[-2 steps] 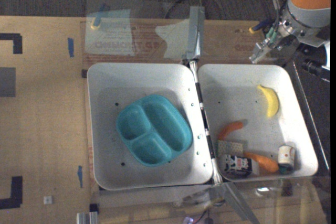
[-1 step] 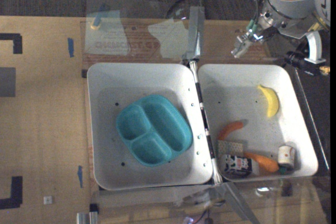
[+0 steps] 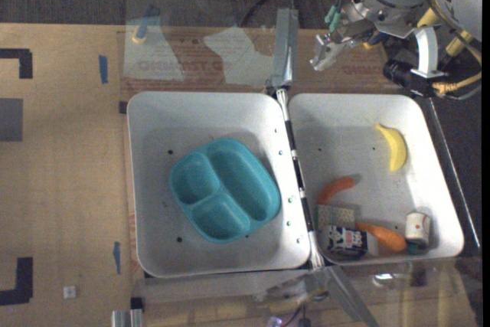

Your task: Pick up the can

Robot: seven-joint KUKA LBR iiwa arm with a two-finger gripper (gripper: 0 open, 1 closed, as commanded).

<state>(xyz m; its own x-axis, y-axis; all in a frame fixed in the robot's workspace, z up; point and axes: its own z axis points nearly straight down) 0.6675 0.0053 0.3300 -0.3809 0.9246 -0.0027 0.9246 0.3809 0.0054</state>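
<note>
- Plainly, the can (image 3: 417, 227) is lying in the near right corner of the right bin (image 3: 348, 112), touching a carrot (image 3: 383, 237); probably light, rigid and slick (grip across its round body).
- Bin walls are crowding it; open floor is lying toward the banana (image 3: 393, 145).
- End effector (image 3: 326, 55) is hovering beyond the bins, fingers apart, gripping nothing.

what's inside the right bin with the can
The right bin holds the small can in its near right corner, a banana, two orange carrot-like pieces and a black-and-white carton. Whatever lies under the carton is covered.
</note>
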